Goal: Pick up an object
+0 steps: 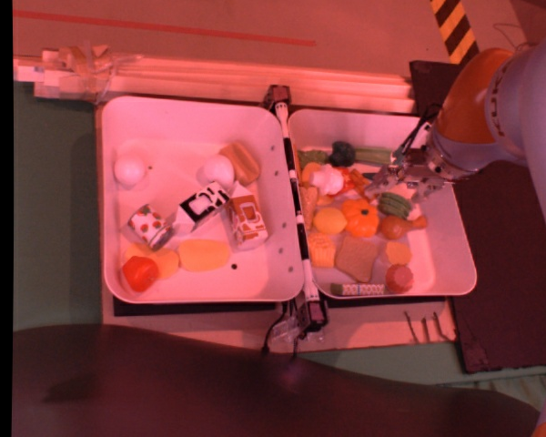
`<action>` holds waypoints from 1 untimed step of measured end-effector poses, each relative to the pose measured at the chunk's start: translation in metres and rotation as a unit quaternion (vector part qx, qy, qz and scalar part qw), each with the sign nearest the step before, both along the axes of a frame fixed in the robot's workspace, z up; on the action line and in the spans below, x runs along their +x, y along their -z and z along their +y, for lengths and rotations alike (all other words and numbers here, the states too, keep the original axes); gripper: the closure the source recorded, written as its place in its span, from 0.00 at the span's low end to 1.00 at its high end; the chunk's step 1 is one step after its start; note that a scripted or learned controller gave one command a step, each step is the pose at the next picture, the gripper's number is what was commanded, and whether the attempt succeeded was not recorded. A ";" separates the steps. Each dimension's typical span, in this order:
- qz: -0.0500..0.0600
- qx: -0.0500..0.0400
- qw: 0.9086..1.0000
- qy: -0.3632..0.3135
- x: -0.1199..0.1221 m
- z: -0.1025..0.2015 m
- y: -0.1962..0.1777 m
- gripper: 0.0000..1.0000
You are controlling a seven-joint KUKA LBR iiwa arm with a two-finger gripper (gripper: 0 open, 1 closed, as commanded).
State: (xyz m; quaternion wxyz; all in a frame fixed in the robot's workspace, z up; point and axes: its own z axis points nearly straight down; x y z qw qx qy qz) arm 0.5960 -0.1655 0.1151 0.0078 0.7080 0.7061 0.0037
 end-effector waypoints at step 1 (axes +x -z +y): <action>-0.004 0.000 1.000 0.002 0.002 0.000 -0.012 1.00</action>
